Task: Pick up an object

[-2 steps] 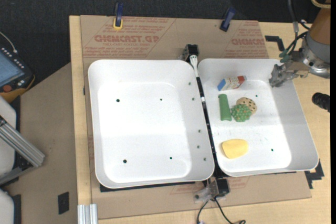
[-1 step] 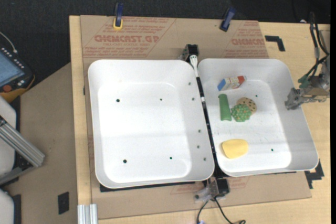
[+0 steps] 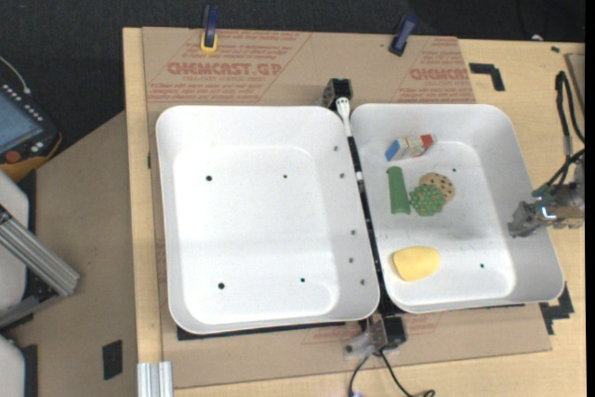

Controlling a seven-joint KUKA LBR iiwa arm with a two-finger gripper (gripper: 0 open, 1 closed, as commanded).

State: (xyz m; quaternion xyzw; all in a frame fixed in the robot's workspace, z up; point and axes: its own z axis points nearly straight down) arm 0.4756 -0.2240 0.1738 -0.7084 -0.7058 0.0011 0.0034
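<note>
Four small items lying in right bin (image 3: 521,274); yellow piece (image 3: 416,262) looking light, prob soft — grip across sides. Gripper (image 3: 532,217) sitting at rim, can't tell how open, w/ nothing visibly held.

Bright, even overhead light; soft shadows, slightly grainy, whites nearly washed out.

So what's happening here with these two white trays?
A robot gripper sits at the right edge of the right bin, holding nothing visible. That bin holds a yellow piece, a green stick, a green ball, a speckled cookie-like item and a small red, white and blue object.
</note>
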